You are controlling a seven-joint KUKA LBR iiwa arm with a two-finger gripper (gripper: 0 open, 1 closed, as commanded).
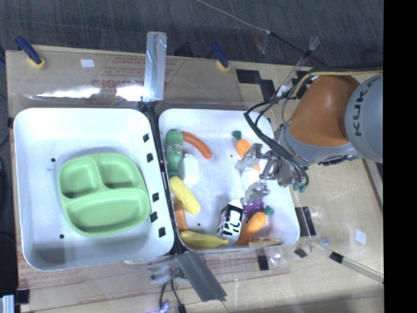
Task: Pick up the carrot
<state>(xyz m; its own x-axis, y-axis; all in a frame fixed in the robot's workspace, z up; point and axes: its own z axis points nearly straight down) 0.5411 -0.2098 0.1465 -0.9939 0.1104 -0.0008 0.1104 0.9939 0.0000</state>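
Note:
A small orange carrot (242,147) with a green top lies in the right bin (215,119), near its far right side. My gripper (253,173) hovers just in front of the carrot, over the bin's right part. Its two silver fingers (250,155) are spread apart with nothing between them. A second, fatter orange vegetable (255,222) lies at the bin's near right corner, beside a purple piece (254,207).
The right bin also holds an orange sausage (197,144), a green vegetable (173,149), a corn cob (184,194), a banana (202,240) and a black-and-white can (229,222). A green divided plate (104,194) sits in the left bin (32,129).

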